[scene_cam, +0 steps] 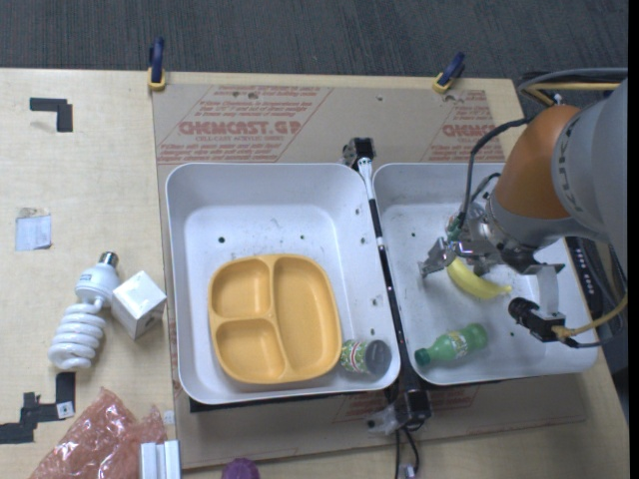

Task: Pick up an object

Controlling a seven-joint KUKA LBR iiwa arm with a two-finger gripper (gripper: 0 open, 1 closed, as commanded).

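Arm bends over right bin (419,198) (tool (451,259) at banana (477,283)).

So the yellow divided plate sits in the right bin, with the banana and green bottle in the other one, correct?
Not quite. The camera view shows the yellow divided plate in the left bin; the banana and green bottle lie in the right bin.

One fixed camera looks down at a slant from above the tabletop (90,168), both white bins (200,208) mid-frame at middling range
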